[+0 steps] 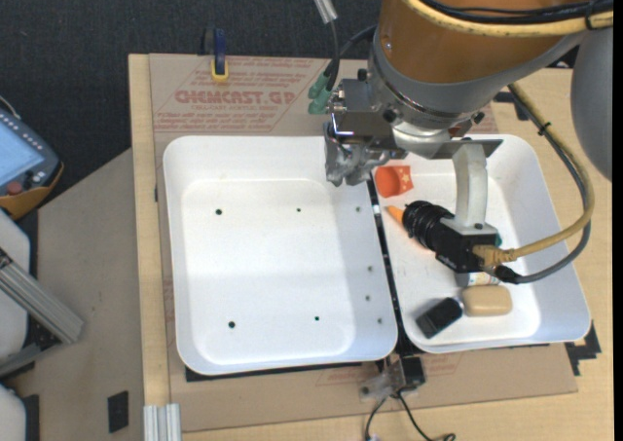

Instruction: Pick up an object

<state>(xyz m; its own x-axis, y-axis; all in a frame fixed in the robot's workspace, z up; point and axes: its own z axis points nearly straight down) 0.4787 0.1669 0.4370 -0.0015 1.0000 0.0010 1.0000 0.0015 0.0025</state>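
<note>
Several objects crowded in right bin (pixel 545 171).
Pincer (pixel 343 171) state unclear near orange piece (pixel 395 179); could slip off, nudged against bin wall.

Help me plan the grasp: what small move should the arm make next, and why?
Probably a short shift toward the orange object in the right bin, then down. The end effector sits over the divide between the bins, just left of it, and the other objects, a beige block and a black block, lie farther off.
</note>
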